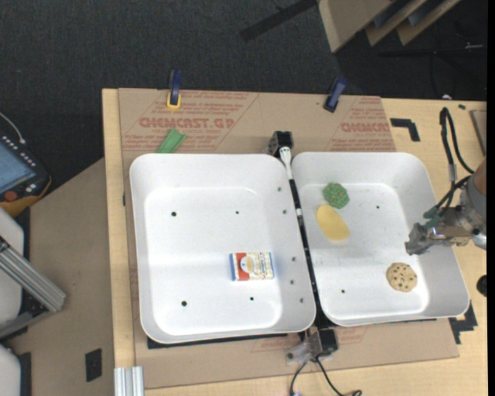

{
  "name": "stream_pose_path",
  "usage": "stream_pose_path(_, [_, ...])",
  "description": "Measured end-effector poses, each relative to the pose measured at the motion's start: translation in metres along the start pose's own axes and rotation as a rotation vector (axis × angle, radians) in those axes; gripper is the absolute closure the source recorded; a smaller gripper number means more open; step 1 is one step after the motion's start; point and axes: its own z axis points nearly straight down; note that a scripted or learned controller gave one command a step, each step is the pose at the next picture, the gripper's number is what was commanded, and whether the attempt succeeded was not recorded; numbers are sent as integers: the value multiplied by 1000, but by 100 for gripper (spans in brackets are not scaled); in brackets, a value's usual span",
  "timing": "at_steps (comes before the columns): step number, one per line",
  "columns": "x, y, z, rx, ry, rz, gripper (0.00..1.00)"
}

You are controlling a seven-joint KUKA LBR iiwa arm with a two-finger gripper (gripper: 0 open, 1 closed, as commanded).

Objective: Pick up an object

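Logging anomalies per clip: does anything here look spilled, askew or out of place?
One thing: a green clip-like piece lies loose on the cardboard beyond the left bin, outside both bins. The small carton, cookie, yellow piece and green piece lie inside the bins, nothing spilled.

The floor [116, 42] is dark grey carpet, filling the upper part of the frame and the left edge. A brown cardboard sheet [232, 116] with red lettering covers the bench. Two clamps [175, 91] hold its upper edge. An aluminium rail [31, 274] lies at lower left. Wooden furniture [379, 19] stands at upper right. Lighting is even.
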Motion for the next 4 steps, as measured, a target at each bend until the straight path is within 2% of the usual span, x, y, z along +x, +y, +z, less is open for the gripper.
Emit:
stream_pose_path(1, [-58,-1,6,-8,-9,9,100])
stream_pose_path(4, [-56,2,-25,-17,-13,6,100])
